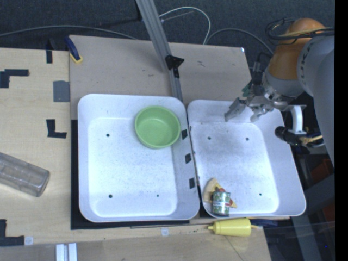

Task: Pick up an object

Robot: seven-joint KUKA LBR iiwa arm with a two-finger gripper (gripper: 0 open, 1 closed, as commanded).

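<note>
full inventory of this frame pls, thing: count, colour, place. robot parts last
bins: 2, white, side by side on the bench
bowl: 1, green, left bin, far right corner
small can: 1, green label, right bin, near left corner
wrapper-like item: 1, tan, touching the can
squeeze bottle: 1, yellow, on the bench in front of the right bin
clear plastic container: 1, transparent, left of the bins
metal pole: 1, grey, behind the bins
arm: 1, grey with orange band, right side
gripper: 1, over the right bin's far edge

Glossy green plastic bowl (157,126)
</note>
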